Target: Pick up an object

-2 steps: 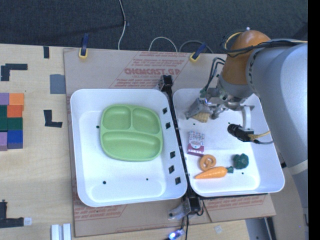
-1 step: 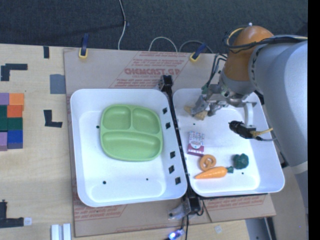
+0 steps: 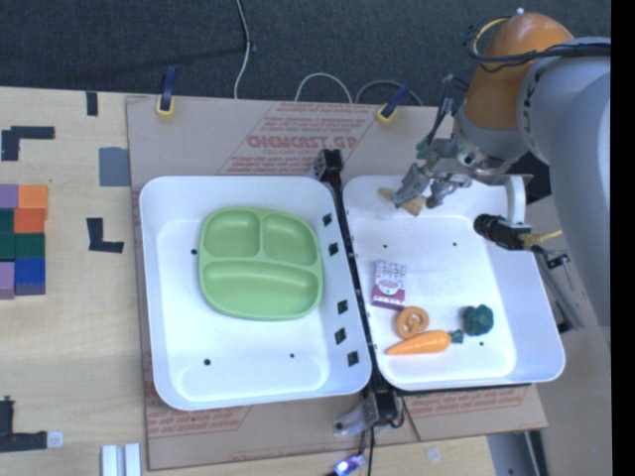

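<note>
Camera view: the two-finger claw (image 3: pixel 415 198) hangs over the far edge of the right shallow white bin (image 3: pixel 516 350), its grey fingers pointing down and to the left. A small tan piece (image 3: pixel 415 206) sits at the fingertips, but it is too small and blurred to tell whether it is pinched or merely behind them, and I cannot tell how far apart the fingers stand. The grey arm with its orange band (image 3: pixel 511 62) is cut off at the picture's right side.

In the same bin, well apart from the claw, lie a small purple-and-white packet (image 3: pixel 389 281), a tan pretzel-shaped toy (image 3: pixel 412 320), an orange plastic carrot with a green top (image 3: pixel 422 343) touching the pretzel, and a dark green lumpy toy (image 3: pixel 477 319) just beside the carrot's top.

The left white bin (image 3: pixel 169 365) holds a light green divided plate (image 3: pixel 261 264). Coloured blocks (image 3: pixel 24 241) sit at the bench's left edge, partly cut off.
</note>
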`<state>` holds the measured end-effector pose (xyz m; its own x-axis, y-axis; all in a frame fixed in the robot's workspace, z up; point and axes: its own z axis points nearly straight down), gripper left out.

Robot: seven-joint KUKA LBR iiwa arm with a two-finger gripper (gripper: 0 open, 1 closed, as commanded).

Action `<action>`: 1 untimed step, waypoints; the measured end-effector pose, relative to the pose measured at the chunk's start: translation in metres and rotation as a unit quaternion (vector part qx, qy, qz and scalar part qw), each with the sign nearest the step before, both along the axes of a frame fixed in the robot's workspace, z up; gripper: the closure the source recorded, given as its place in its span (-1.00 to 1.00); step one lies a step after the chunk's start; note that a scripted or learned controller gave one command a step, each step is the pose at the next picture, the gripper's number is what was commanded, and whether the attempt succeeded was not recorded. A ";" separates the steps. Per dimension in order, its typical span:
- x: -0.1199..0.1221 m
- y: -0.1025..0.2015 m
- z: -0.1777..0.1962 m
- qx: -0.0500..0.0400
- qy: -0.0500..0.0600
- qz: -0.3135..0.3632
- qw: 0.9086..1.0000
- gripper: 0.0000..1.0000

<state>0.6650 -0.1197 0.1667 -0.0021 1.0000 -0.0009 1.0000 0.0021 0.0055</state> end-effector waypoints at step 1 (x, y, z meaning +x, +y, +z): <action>0.001 0.000 0.054 0.000 0.000 0.000 1.000 1.00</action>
<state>0.6661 -0.1193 0.2203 -0.0021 1.0000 -0.0011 1.0000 0.0021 0.0046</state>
